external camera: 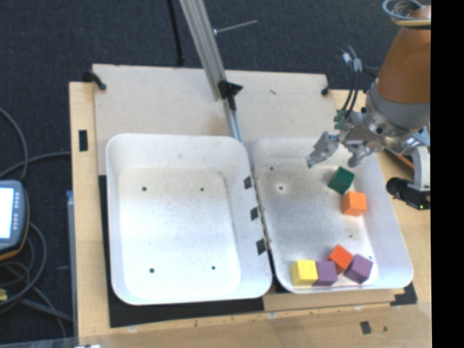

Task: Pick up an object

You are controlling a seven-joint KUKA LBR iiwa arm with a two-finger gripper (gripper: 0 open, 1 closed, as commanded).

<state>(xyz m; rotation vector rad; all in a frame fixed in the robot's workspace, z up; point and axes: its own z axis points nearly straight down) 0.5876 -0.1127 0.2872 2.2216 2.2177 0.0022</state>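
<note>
At the far left a handheld screen device [10, 216] lies off the edge of the counter [85, 194], and next comes the left bin [119, 194], its speckled white floor bare. A slanted aluminium post [206, 49] rises behind the seam where the two bins meet. The right bin [388, 223] holds all the blocks: along its near edge sit a yellow cube [304, 271], a purple cube [326, 272] touching it, an orange cube [341, 256] just behind, and a second purple cube [359, 267] at the row's right end; farther back, well apart from that row, a green cube [341, 180] sits with another orange cube [354, 203] touching its near right corner. The hand [339, 149] hangs over the far part of the right bin, its two fingers spread wide with nothing between them. The green cube is the nearest candidate, lying just toward the camera from the hand and almost beneath the right finger. Being a cube it has no long axis to speak of; it sits turned diagonally to the bin walls, one corner pointing toward the hand. How high the fingers hang above the bin floor is hard to judge from this slanted view. A grasp would probably call for a short shift toward the camera and a descent, with the neighbouring orange cube crowding one side.
</note>
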